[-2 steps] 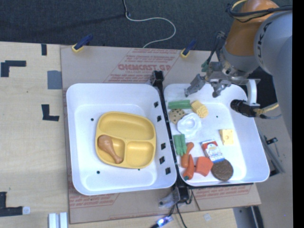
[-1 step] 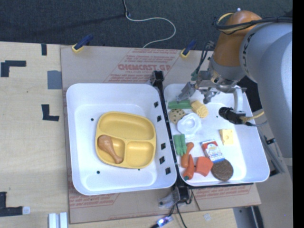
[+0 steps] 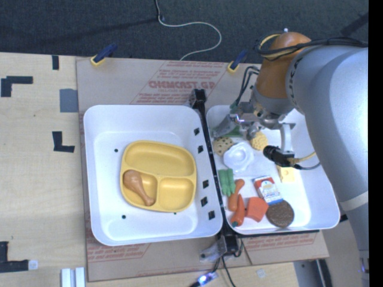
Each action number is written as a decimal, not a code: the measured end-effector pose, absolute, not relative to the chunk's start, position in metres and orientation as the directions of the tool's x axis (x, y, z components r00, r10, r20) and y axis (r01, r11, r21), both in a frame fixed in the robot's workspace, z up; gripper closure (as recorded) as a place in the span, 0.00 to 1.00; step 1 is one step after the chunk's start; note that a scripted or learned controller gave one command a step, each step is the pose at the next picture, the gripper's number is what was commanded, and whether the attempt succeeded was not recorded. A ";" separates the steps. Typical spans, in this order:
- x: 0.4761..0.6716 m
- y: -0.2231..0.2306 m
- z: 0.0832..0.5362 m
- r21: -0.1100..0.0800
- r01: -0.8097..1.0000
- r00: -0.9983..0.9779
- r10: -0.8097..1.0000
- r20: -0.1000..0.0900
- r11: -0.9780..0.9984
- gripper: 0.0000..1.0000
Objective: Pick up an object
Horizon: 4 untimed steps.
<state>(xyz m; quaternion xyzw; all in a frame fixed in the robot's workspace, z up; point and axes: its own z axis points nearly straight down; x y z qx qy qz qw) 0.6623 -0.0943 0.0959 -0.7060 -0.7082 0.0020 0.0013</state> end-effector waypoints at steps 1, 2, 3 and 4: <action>0.662 -0.093 0.084 -0.003 1.000 -0.003 1.000 -0.001 0.003 0.00; 0.662 -0.092 0.094 -0.005 1.000 -0.003 1.000 0.000 0.003 1.00; 0.660 -0.101 0.145 0.003 1.000 -0.001 1.000 -0.001 0.001 1.00; 0.651 -0.096 0.197 0.003 1.000 -0.002 1.000 0.000 0.002 1.00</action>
